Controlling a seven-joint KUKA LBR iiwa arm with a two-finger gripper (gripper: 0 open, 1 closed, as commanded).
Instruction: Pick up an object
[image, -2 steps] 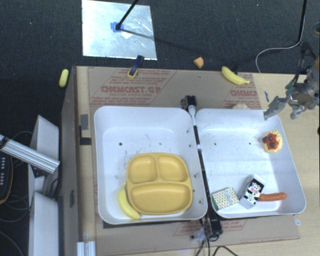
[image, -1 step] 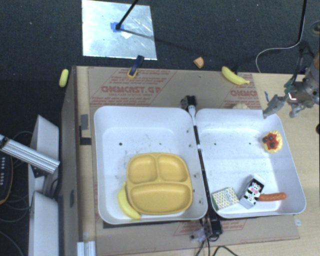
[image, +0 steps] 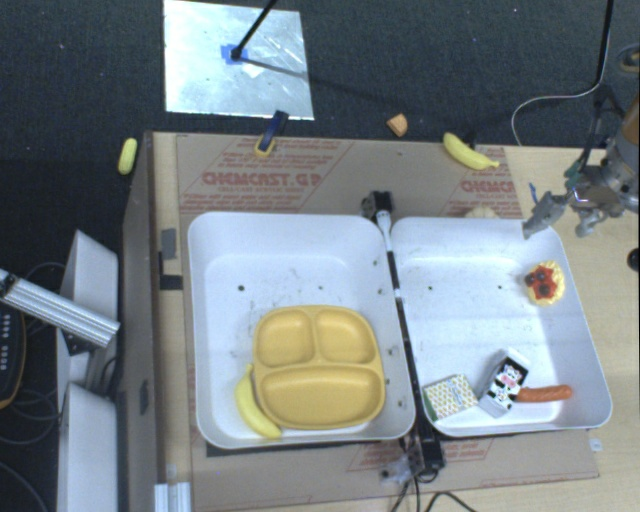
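Farthest from my gripper (image: 562, 212), in the left bin (image: 215, 250), I see a yellow divided plate (image: 318, 367) with a banana (image: 253, 404) tucked against its lower-left edge, both well apart from the fingers. In the right bin (image: 450, 250), below the gripper and toward the near rim, lie a small green-and-white packet (image: 449, 396), a black-and-white carton (image: 506, 383) just beside it, and an orange sausage-shaped piece (image: 543, 394) touching the carton. Nearer, just below the gripper, sits a small pizza-slice toy (image: 545, 283), yellow with red on top. The gripper hangs over the bin's upper right corner, fingers spread with nothing between them. Up and to its left, a second banana (image: 468, 152) rests on the bench (image: 300, 175).
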